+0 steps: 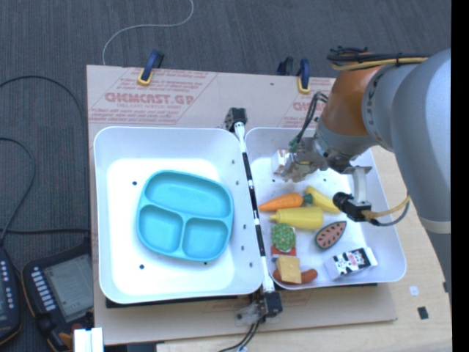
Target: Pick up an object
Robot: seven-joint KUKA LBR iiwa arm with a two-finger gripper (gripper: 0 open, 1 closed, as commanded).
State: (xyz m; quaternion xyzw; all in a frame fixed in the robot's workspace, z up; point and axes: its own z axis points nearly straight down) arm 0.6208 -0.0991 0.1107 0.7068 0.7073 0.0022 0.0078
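My claw [293, 165] hangs low in the right bin [387, 264], near its back left corner. I cannot tell if it is open or shut, because the metal parts bunch up and look blurry from here. I see nothing held in it.

Just in front of the claw sit the toy foods. An orange carrot [281, 202] lies closest, with a yellow corn cob [298, 217] right beside it and a yellow banana [321, 199] just behind that. A bit further toward me is a green leafy piece [283, 236], then a watermelon slice [330, 234], a block of cheese [289, 270] on a red sausage [309, 275], and a small milk carton [350, 262]. They are all bunched together in the front half, so I think the claw has bare floor under it and must move forward to reach one. The carrot looks like the easiest pick.

The left bin [104, 196] holds a blue plate [185, 216] with three parts. Both bins rest on the brown tabletop [124, 101], held by clamps.
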